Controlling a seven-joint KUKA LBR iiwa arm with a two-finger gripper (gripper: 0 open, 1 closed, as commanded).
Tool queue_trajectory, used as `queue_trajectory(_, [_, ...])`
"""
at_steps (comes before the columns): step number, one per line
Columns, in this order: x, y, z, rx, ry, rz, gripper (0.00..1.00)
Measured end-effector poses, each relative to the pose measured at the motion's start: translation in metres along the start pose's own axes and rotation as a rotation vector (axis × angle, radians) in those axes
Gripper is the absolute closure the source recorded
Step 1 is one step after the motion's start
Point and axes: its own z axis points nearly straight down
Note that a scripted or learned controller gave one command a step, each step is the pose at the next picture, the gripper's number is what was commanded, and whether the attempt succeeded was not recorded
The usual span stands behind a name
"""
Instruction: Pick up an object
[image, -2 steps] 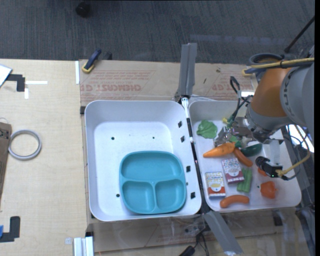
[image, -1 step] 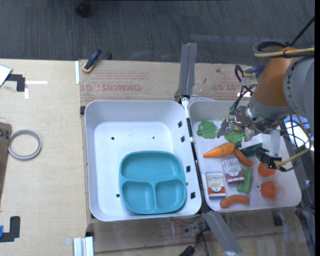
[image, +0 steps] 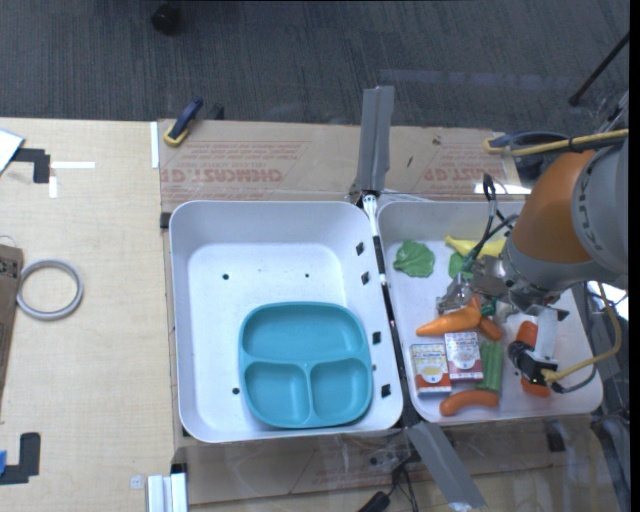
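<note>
The right bin holds several toy foods. A green lettuce leaf lies at its back left and a yellow piece sits beside it. An orange carrot lies in the middle, two small printed boxes sit in front of it, a green stick stands beside them, and an orange sausage rests by the front wall. My gripper is low in this bin, just above the carrot's back edge. The wrist hides part of the bin's right side.
The left bin holds a teal divided plate. A red and white object lies at the right bin's right side under the arm. A tape roll lies on the bench at far left.
</note>
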Motion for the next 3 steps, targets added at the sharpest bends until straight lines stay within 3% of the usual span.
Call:
queue_trajectory(1, [-0.001, 0.0, -0.009, 0.0, -0.001, 0.004, 1.0])
queue_trajectory(2, [-0.025, 0.005, -0.004, -0.001, 0.0, 0.123, 1.0])
queue_trajectory(3, [-0.054, -0.063, -0.136, 0.0, -0.001, 0.566, 1.0])
